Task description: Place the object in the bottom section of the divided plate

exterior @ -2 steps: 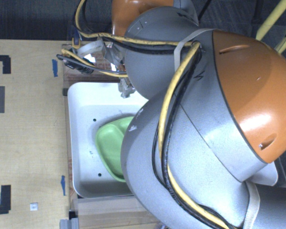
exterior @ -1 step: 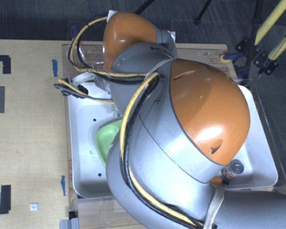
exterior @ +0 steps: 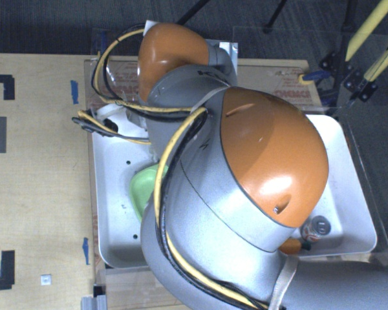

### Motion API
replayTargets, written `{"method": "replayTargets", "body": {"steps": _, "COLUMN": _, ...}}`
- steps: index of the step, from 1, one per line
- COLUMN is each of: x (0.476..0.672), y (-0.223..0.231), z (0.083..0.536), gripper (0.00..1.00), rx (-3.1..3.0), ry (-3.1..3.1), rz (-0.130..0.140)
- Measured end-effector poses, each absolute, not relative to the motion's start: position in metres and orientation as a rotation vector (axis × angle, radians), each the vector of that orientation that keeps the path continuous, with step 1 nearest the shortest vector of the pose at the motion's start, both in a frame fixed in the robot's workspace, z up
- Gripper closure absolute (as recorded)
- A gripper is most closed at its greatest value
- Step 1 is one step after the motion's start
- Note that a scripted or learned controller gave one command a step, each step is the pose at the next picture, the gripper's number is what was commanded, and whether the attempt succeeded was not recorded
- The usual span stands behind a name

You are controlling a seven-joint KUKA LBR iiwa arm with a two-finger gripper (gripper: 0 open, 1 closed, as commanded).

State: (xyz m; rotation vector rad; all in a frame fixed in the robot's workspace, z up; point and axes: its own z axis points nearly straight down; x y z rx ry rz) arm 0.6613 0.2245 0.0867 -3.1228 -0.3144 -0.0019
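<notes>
A grey KUKA arm (exterior: 246, 192) with orange joint caps is leaning in over the left-hand white bin (exterior: 110, 192), its bulk covering most of the bin floor and nearly all of the neighbouring bin (exterior: 349, 192). A pale green divided plate (exterior: 142, 186) is peeking out from under the arm toward the bin's left wall, showing just a rounded edge; its sections are hidden, so which is the bottom one cannot be judged. The object to be placed cannot be made out, and whether the end effector is spread, pressed together or carrying anything cannot be told. The main risk from here appears to be a blind release: with plate dividers out of sight, the object could be landing in the wrong section or on a ridge. The yellow cable (exterior: 165, 166) looping around the arm could also be snagging.
</notes>
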Motion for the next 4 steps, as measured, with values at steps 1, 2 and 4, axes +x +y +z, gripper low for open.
{"method": "replayTargets", "body": {"steps": 1, "x": 0.662, "y": 0.224, "z": 0.097, "gripper": 1.0, "rx": -3.122, "ry": -0.31, "rz": -0.005}}
{"method": "replayTargets", "body": {"steps": 2, "x": 0.663, "y": 0.223, "z": 0.107, "gripper": 1.0, "rx": -3.121, "ry": -0.305, "rz": -0.006}}
{"method": "replayTargets", "body": {"steps": 4, "x": 0.664, "y": 0.221, "z": 0.126, "gripper": 1.0, "rx": -3.119, "ry": -0.295, "rz": -0.009}}
